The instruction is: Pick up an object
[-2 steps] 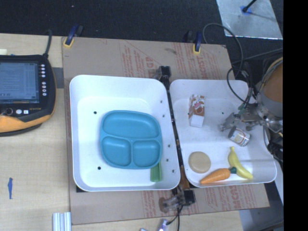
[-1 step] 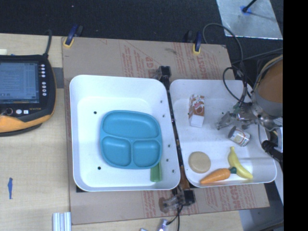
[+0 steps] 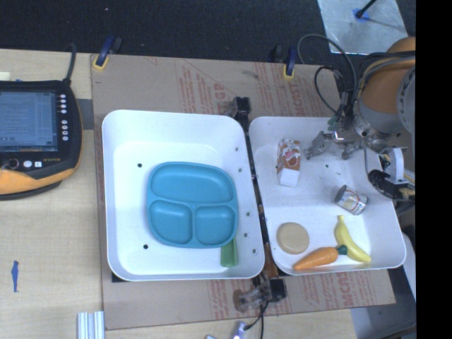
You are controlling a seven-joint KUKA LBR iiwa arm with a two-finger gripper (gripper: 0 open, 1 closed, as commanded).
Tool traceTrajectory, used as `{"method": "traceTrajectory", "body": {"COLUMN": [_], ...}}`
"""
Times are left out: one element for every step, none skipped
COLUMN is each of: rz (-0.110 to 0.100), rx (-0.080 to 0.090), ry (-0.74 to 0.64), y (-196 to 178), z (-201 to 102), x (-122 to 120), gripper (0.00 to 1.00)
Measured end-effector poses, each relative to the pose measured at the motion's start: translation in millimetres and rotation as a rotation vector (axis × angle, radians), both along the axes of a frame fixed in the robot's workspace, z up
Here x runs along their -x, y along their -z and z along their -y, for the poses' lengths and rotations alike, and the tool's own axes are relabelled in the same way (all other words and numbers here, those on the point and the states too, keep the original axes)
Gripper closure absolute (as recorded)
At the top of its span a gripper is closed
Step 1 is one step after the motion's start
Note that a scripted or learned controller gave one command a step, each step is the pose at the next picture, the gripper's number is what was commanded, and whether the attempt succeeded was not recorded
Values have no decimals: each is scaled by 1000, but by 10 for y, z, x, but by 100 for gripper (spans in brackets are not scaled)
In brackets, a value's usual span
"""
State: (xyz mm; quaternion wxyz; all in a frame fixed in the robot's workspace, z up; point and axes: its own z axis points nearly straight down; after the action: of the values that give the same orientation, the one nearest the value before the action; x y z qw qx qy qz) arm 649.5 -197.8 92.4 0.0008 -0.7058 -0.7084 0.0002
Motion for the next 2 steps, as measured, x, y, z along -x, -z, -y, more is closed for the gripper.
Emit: {"method": "traceTrajectory", "body": {"rz": [-1, -3], "rx": [1, 2], "ry": [1, -2], "y": [-762, 14], "z": [151, 128], "x": [1391, 931], "gripper": [0, 0]}}
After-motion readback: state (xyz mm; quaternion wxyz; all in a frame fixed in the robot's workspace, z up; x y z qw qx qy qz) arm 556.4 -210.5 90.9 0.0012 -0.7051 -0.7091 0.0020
